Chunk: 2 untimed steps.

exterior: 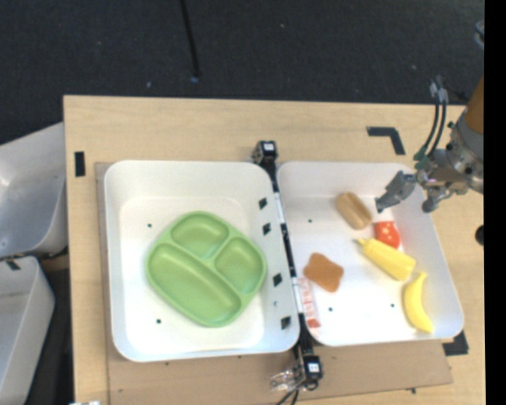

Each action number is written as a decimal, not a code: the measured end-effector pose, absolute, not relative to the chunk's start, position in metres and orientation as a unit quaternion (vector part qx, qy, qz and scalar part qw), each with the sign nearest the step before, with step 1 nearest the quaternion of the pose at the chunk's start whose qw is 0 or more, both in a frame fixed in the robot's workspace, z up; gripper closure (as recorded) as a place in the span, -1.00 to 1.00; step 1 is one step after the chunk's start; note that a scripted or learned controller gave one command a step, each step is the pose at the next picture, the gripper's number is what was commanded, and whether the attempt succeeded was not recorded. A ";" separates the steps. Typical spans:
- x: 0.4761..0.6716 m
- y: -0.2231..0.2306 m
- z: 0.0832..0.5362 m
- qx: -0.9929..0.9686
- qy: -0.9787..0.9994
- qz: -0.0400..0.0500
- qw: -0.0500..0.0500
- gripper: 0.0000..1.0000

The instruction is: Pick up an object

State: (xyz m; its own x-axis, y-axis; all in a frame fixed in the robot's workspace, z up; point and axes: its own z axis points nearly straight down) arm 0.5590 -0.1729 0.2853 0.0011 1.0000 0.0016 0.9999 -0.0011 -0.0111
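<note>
While it hangs above the right bin (455,310), the gripper (413,191) is spread wide, holding nothing.

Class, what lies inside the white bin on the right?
In the right bin: bread roll, toast slice, corn cob, banana. A red item is partly hidden behind the corn.

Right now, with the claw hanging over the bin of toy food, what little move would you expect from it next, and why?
Probably a short drop down and toward the bread roll. The gripper hangs open above the right bin with nothing between its fingers, and the roll lies closest to it, apart from the other food, so it looks easiest to grasp.
</note>
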 end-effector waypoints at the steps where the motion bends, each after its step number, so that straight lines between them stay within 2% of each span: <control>1: 0.561 -0.172 0.292 -0.706 -0.708 0.000 -0.001 -1.00; 2: 0.553 -0.169 0.245 -0.707 -0.707 0.001 0.000 -1.00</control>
State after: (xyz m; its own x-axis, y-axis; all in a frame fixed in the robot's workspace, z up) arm 0.5534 -0.1686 0.2447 0.0004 1.0000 -0.0012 1.0000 -0.0004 -0.0024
